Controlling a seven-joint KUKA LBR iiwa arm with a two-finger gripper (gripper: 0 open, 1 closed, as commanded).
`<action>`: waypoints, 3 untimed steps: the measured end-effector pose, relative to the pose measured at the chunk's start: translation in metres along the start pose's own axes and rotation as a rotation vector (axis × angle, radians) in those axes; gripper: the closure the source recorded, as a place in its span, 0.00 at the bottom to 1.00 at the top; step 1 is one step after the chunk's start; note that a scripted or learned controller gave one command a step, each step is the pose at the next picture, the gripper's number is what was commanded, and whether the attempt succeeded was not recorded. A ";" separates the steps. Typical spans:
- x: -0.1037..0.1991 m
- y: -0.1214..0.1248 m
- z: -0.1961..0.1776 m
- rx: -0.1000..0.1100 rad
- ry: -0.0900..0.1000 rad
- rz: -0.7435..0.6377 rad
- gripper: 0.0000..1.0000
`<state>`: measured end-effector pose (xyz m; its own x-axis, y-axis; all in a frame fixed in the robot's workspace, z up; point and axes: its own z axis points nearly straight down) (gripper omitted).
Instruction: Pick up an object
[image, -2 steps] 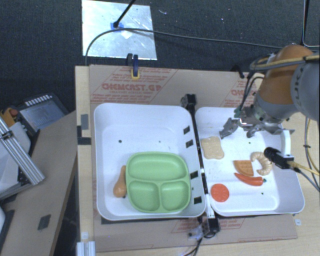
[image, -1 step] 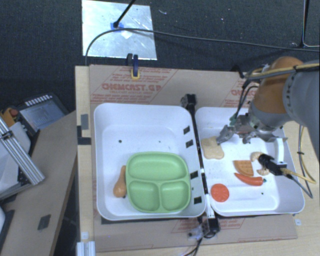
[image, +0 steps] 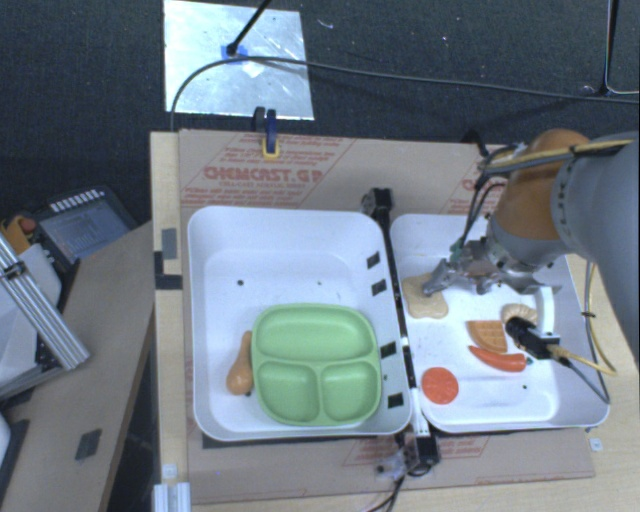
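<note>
Cardboard-lined table, two white bins: your hand sits low in the right bin over the tan piece — finger state cannot be told — so centre on it before closing.

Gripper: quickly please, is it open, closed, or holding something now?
Gripper: cannot be told; it sits low in the right bin, at the tan flat piece.
</note>
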<state>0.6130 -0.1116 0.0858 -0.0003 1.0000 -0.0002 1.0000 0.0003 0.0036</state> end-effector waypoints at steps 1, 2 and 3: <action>0.002 0.003 -0.014 -0.008 0.002 -0.002 1.00; -0.002 0.000 -0.077 -0.003 -0.001 -0.003 1.00; -0.003 0.002 -0.126 -0.004 -0.001 -0.003 1.00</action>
<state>0.6144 -0.1144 0.2117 -0.0035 1.0000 -0.0013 1.0000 0.0035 0.0072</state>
